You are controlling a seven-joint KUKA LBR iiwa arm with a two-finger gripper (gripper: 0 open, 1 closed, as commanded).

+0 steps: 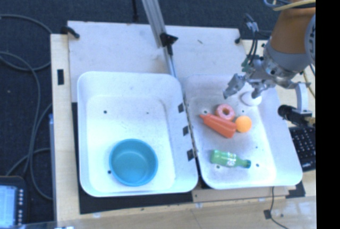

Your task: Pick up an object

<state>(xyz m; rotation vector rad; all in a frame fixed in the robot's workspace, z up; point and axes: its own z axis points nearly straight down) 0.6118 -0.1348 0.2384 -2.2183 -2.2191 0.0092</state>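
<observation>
Camera view, from above at a slant. 2 shallow white bins sit side by side on the bench; the right bin (265,169) serves as landmark. Over its far edge hangs the gripper (243,90), its 2 fingers spread apart with nothing between them; 1 fingertip lies above the bin's far rim, the other over a small white object (248,98) that is hard to identify against the white floor. Toward the bin's middle, a pink ring (226,112), an orange carrot (218,125) and an orange ball (243,124) cluster closely, carrot and ball apparently touching. Nearer the front rim lies a green bottle (229,159), apart from the cluster, with bare floor around it and along the bin's right wall. Left of the right bin, the left bin (133,84) holds 1 blue bowl (133,162) near its front left corner. The arm (289,36) is cut off at the frame's right; a slanted metal rail (151,2) crosses behind the bins.
</observation>
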